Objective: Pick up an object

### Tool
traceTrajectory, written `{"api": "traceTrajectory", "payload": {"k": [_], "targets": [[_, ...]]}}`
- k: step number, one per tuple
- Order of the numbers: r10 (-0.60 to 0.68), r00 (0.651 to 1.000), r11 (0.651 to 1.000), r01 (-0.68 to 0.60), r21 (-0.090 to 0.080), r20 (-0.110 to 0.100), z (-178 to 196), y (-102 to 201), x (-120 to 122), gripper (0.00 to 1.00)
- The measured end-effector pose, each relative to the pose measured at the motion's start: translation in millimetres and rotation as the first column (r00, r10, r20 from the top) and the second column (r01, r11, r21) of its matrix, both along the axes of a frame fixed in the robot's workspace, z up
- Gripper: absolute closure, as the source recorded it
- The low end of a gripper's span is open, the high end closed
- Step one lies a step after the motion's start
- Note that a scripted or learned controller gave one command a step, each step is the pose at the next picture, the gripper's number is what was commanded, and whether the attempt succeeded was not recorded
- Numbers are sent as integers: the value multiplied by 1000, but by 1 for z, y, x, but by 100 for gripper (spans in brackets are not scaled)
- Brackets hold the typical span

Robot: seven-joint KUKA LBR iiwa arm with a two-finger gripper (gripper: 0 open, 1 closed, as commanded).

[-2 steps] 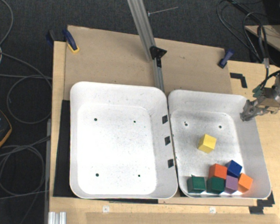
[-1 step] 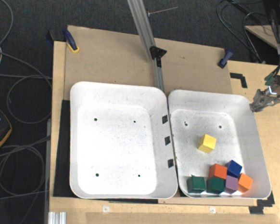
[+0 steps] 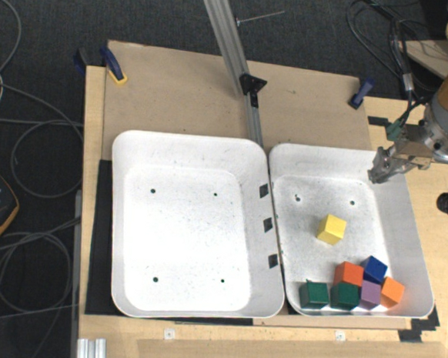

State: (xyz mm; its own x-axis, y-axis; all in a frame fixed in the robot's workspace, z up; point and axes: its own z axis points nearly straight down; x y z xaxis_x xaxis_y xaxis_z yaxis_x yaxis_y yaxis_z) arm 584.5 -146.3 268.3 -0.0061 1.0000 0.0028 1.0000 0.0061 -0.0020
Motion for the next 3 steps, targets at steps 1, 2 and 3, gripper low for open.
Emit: {"api": "traceTrajectory", "payload": {"k": [1,2,3], "targets": [[0,1000,1000,0,0,1,3,47,-10,100],[-1,1000,1000,1,0,-1,-7,93,-23,100],[0,1000,1000,0,0,-2,-23,147,-31,100]]}}
